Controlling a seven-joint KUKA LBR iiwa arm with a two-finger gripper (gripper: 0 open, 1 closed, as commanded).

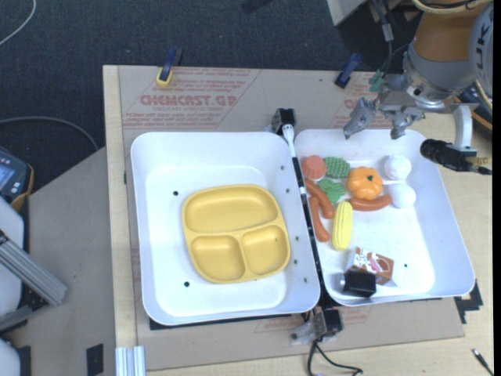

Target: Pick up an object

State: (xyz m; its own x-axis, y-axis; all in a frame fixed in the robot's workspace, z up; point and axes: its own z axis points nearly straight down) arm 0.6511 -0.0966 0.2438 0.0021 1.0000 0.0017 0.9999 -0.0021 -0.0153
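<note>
Approach step. Claw (376,124) spread wide, holding nothing, hovering over far rim of right bin (446,210). Toy food clustered below: orange pumpkin (365,183), corn (342,225). Next: descend onto one piece and close.

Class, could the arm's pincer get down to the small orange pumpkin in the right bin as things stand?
Probably yes. The pincer hangs open above the right bin's far edge, and the pumpkin sits on top of the pile with nothing over it. The sausage and white balls crowd its sides, though.
</note>
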